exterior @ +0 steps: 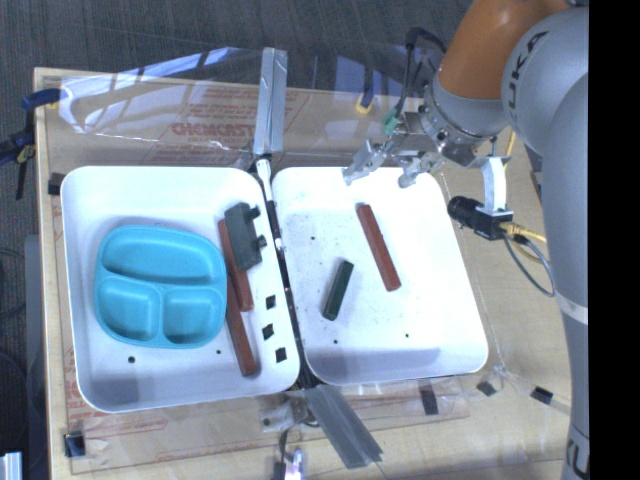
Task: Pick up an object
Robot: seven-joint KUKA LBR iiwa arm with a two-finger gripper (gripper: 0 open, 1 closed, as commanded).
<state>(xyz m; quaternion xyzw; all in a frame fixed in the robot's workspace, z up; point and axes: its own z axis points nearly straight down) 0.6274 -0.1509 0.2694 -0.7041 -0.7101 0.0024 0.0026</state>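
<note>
Jaws (383, 171) spread, empty, above slim reddish-brown stick (379, 246).

Both bins (455, 308) look like smooth white plastic, faintly speckled with dark scuffs in the right one. The blue tray (160, 288) is glossy moulded plastic. The two brown sticks (379, 246) (238, 303) look like matt wood. The dark block (337, 289) is matt. A clear glossy plastic sheet (180, 108) covers the bench (520, 408), which looks like pale wood. The arm (545, 58) has smooth grey and glossy orange casing; the gripper (385, 171) looks metallic.
</note>
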